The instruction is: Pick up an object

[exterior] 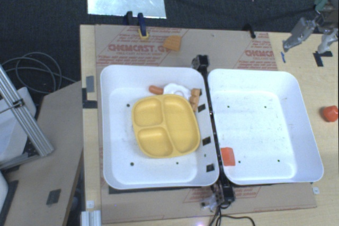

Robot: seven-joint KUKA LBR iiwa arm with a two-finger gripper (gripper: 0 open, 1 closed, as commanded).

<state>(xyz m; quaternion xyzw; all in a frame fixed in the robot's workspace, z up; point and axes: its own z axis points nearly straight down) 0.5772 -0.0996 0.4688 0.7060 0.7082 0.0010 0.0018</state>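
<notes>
On the bench: two shallow white bins sit side by side, their inner walls meeting along a dark seam down the middle.

Left bin: crowded; a yellow divided plate takes up most of its floor, leaving bare strips along the left wall and the near wall.

Plate axis: its long side runs from upper left to lower right, slightly turned against the bin walls; three compartments face up.

Behind the plate: a small orange sausage-shaped piece lies nearly level, long axis left to right, just beside a white round item that touches the plate's far rim.

Tan piece: stands close to the left bin's right wall, long axis running away from the camera, near the plate's far right corner.

Right bin: wide open floor; an orange-red block lies at its near left corner, close against the inner wall, with free room on its right and far sides.

Outside the bins: an orange block on the cardboard behind the left bin, and a red piece on the bench right of the right bin.

Gripper: at the upper right, beyond the right bin's far corner, well apart from every object; nothing visible between its fingers, though how far the jaws stand apart I cannot tell.
</notes>
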